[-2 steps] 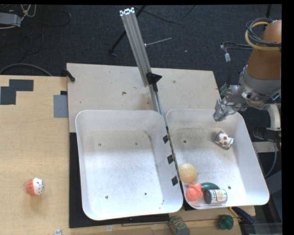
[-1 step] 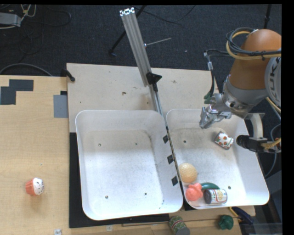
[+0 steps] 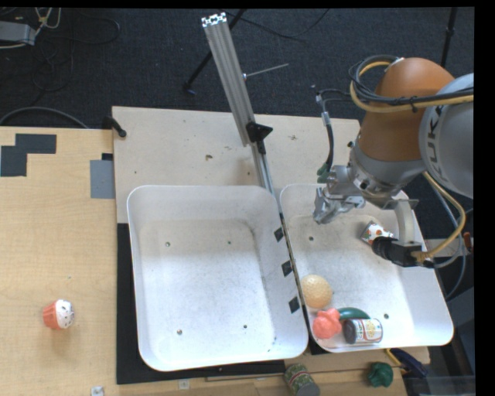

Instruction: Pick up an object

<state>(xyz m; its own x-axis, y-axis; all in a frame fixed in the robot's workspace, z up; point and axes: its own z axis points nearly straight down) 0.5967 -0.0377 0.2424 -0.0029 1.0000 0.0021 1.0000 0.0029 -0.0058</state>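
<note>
Fingers of the gripper [image 3: 328, 210] hang slightly apart, holding nothing, above the right bin [image 3: 421, 305]. Near its front left corner lies a tan ball [image 3: 316, 290], probably light and soft; pinch across its middle.

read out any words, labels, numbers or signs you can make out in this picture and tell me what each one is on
"KU", running vertically: partial lettering on the grey arm at the right edge; the rest is cut off.
The label on the small jar in the right bin: too small and blurred to read.
The checkered marker atop the aluminium rail: a pattern, no text.
</note>
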